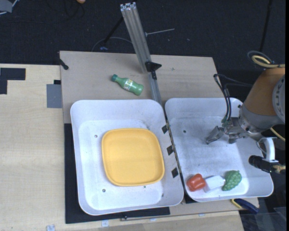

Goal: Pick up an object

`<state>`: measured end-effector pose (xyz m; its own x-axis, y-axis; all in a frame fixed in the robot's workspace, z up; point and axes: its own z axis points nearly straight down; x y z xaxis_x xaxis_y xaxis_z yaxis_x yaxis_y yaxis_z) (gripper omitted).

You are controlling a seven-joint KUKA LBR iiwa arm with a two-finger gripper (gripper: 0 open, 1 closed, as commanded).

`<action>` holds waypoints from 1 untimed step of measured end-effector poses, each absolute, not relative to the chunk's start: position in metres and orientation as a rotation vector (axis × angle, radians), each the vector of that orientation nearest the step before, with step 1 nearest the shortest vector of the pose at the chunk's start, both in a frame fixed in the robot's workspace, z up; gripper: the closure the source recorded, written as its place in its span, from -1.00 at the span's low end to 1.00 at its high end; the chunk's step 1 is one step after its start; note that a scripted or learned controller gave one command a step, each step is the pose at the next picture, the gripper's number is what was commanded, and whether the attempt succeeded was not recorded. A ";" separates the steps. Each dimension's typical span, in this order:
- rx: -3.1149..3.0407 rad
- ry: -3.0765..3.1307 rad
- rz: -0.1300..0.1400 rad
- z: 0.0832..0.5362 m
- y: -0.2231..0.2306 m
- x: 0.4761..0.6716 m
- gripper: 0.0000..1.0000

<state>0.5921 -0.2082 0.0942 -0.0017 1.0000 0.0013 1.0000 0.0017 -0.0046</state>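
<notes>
My fingers (213, 138) hung spread and empty over bare floor of the right bin (202, 110), well apart from the red pepper (196, 182), white block (215, 182) and green broccoli (232, 179) crowded touching by its near wall, risking a snag or double grab.

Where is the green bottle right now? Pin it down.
The green bottle lies on its side on the bench behind the left bin, outside both bins, just left of the metal post.

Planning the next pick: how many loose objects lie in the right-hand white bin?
3, clustered at its near edge: a red-orange pepper-like toy, a small white block and a green leafy toy. The gripper hovers farther back.
</notes>
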 end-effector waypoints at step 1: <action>-2.221 -2.221 0.001 0.107 -0.209 0.593 1.00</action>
